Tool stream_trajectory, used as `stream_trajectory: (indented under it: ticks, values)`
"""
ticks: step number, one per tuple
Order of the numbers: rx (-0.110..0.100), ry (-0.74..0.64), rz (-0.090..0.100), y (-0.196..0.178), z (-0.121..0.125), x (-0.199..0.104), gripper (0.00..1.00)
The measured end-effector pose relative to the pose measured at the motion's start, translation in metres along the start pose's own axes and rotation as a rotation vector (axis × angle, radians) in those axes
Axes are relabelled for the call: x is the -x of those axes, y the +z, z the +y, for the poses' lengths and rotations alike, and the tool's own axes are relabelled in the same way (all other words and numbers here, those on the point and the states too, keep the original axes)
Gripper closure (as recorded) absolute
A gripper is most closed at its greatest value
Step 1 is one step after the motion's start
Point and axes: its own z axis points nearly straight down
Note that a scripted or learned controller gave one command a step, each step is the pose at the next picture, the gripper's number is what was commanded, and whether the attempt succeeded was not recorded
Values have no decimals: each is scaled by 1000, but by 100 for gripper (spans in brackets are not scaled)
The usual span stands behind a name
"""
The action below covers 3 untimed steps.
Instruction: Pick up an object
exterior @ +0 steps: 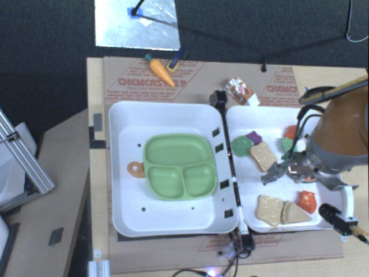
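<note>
Bins first, from the left: I've got the left bin point(124, 154) carrying a green divided plate point(177, 166), with a small orange ring point(136, 169) lying on the bin floor just beside the plate's left edge. Up past the bins, a toy carrot point(161, 71) sits on the board. Moving across the divider into the right bin point(248, 115), I see a green and purple vegetable piece point(246, 143) touching a slice of toast point(263, 156). Below those, two more bread pieces point(281, 211) lie side by side near the front wall. My gripper point(275, 173) hangs low over the bin, just right of the toast; I can't tell how its claw is set. A red piece point(307, 200) lies under the arm point(343, 133).
</note>
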Motion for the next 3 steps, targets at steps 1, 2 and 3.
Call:
stream_trajectory:
  ticks: [1, 2, 3]
  values:
    - [-2, 0, 1, 61, 1, -6, 0]
    - [0, 0, 0, 103, 1, -6, 0]
    - [5, 1, -1, 91, 3, -6, 100]
